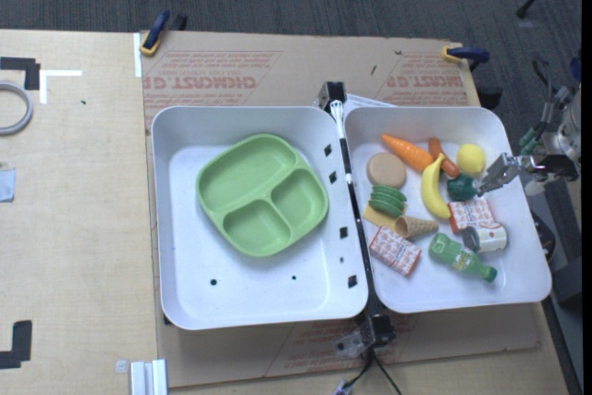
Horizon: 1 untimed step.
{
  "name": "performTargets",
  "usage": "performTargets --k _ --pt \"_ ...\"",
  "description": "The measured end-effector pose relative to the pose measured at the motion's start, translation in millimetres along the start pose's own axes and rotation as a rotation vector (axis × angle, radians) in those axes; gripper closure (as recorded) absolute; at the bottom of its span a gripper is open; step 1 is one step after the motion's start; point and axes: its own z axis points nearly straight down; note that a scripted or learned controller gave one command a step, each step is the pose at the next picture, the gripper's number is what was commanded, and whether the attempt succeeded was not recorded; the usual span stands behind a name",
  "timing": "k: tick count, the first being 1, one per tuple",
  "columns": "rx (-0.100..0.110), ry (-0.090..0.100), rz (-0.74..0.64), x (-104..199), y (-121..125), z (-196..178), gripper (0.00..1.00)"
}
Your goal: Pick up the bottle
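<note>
Camera view: the gripper [500,171] sits at the right bin's [532,287] right wall, whether its jaws are wide or narrow I cannot tell, nothing visibly between them, and the green bottle [462,257] lies flat well below and a bit left of them near the bin's lower right corner, untouched, so the pick looks not yet begun: reach, close and lift all remain. Count: one bottle, one banana [432,187], one lemon [471,158], one carrot [409,152], one ice-cream cone [414,226], one green divided plate [263,194] alone in the left bin [176,291], two bins.
</note>
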Motion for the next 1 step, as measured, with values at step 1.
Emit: performTargets --k 1 --pt "0.000 -0.001 -0.001 -0.3 0.4 -9.4 1.00"
